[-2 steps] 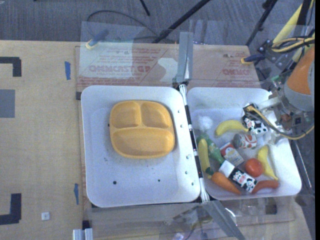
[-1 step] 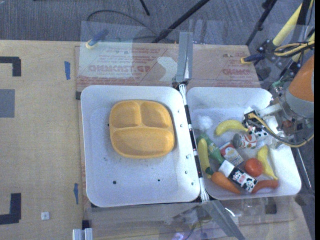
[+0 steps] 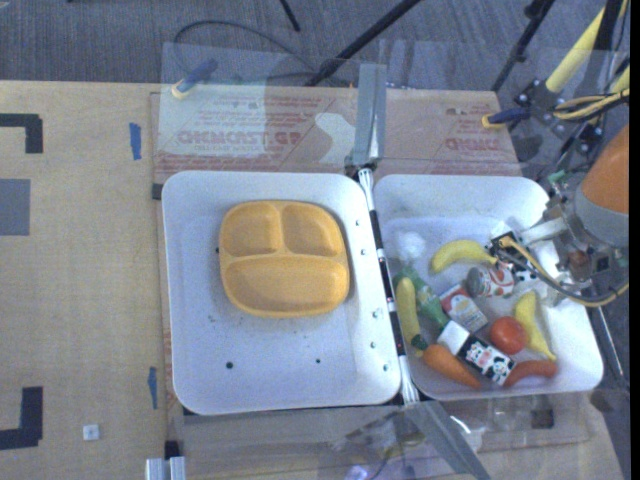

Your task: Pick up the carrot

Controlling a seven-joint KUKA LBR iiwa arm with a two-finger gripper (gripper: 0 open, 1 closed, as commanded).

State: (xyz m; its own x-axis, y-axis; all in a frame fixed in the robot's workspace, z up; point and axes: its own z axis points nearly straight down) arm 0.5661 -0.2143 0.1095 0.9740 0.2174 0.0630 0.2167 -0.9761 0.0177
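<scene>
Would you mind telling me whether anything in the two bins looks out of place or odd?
Nothing stands out. The yellow plate lies flat in the left bin; the carrot lies among jumbled toy food in the right bin.

The divided yellow plate looked like smooth matt plastic; both white bins seemed glossy plastic; the carrot appeared smooth, faintly shiny.

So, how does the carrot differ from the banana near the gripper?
The carrot is orange and tapered; the banana is yellow and curved. The carrot lies at the right bin's front edge, the banana further back, near the gripper. The carrot touches a black-and-white carton; the banana lies mostly free. Both lie flat.
</scene>
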